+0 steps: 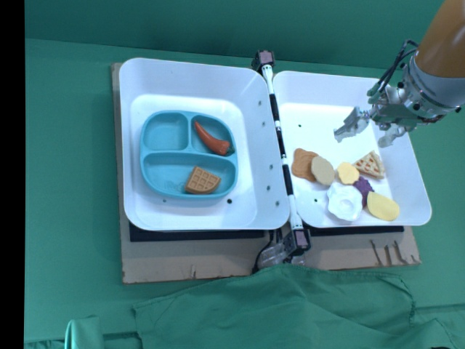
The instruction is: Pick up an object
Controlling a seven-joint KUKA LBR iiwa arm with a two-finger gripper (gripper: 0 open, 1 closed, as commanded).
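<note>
White plastic is forming both shallow bins, lying side by side on the green-draped bench; the left bin (145, 217) is holding a teal divided plate (187, 153), and the right bin (418, 187) is holding a loose huddle of toy food; that split suggests one side is serving as supply and the other as a place for sorted pieces. On the plate, an orange-red pepper-like piece (212, 138) is lying in the upper right compartment and a small waffle square (201, 180) is sitting in the lower one, each kept apart by the dividers.

In the right bin, a brown toast slice (302, 163) is lying partly under a pale oval piece (322, 170); just beside them, a small yellow piece (348, 173), a triangular waffle wedge (370, 164), a purple piece (363, 187), a white fried egg (344, 202) and a yellow lemon-like piece (382, 206) are crowding together, several of them touching; that crowding is likely making a clean single grasp harder.

The gripper (368, 128) is hanging over the upper part of the right bin, its fingers looking spread apart with nothing between them, one reaching left and one pointing down toward the wedge; it appears to be standing above the food rather than touching it. As a judgement, the pick is not yet made; the wedge, nearest below, seems the likeliest target, and a descent would need to avoid nudging its neighbours.
</note>
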